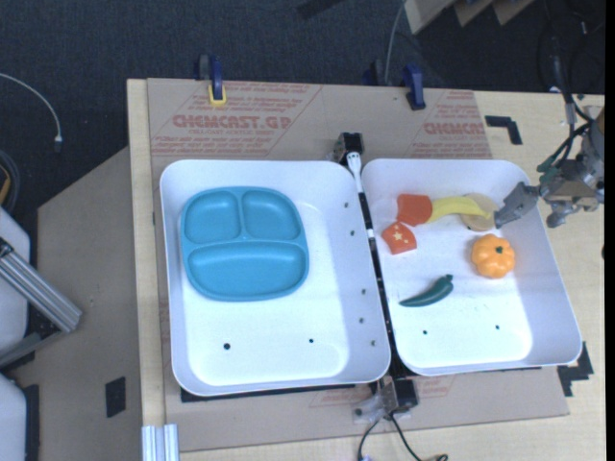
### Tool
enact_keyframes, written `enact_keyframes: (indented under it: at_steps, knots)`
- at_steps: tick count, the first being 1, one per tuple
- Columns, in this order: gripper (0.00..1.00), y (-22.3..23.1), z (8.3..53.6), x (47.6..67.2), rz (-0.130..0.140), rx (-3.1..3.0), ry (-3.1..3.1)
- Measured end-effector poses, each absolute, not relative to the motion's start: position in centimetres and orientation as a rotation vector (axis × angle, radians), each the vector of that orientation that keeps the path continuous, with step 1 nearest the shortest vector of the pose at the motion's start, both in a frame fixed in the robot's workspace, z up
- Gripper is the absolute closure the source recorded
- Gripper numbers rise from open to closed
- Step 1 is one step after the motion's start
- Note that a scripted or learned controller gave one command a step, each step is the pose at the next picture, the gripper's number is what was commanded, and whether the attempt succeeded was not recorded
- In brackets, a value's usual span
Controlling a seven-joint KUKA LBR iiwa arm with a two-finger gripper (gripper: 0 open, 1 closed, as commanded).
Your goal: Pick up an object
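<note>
Hovering at the frame's right edge, the tool [536, 206] stood spread beside the banana [463, 209], above the orange pumpkin [492, 256].

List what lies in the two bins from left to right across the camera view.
blue divided plate → red pepper piece → green chili → orange pumpkin

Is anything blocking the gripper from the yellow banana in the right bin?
Nothing visible does. The gripper sits at the right bin's far right edge, right beside the yellow banana; the orange pumpkin lies nearer the camera, off that path.
</note>
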State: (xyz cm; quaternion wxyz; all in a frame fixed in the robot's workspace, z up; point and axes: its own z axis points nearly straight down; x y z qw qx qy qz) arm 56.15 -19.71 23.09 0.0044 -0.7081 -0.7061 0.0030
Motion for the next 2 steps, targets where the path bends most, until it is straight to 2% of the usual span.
enact_keyframes:
  at_steps: [1, 2]
  knots:
    - [0.0, -19.7, 23.7, 56.4, 0.0, -2.222, -2.222]
    - [0.0, -19.7, 17.7, 55.5, 0.005, -2.217, -2.216]
